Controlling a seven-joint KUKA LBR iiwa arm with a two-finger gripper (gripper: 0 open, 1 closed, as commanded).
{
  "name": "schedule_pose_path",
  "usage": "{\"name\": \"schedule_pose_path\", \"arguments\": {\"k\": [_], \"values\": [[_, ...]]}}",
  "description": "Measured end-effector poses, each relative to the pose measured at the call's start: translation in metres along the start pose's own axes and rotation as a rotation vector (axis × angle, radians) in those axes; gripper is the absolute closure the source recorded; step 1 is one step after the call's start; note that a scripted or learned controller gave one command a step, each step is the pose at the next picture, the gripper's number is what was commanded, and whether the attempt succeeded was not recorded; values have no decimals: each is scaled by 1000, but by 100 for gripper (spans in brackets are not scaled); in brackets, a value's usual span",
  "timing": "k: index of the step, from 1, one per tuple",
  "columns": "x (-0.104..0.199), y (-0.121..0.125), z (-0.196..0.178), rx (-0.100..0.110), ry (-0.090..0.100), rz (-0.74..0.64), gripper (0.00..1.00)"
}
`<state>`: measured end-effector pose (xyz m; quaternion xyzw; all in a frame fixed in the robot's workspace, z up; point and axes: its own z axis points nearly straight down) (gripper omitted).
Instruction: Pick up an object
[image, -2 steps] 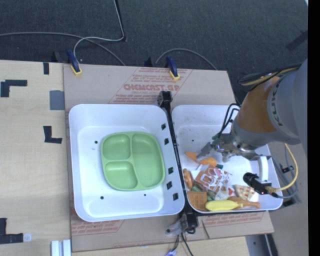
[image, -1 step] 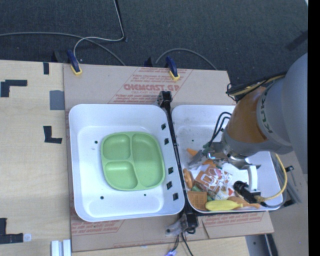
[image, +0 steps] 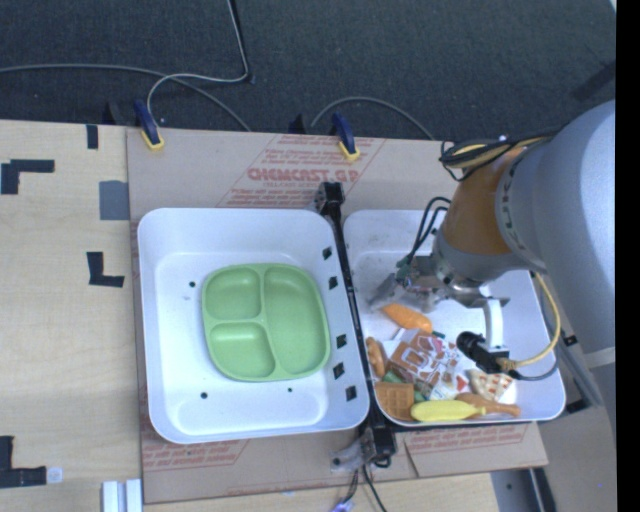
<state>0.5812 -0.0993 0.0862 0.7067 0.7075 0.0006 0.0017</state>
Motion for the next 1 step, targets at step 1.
{"name": "schedule_pose_path", "arguments": {"k": [1], "values": [[-2, 1, -11, -4, -4, 0, 100]]}}
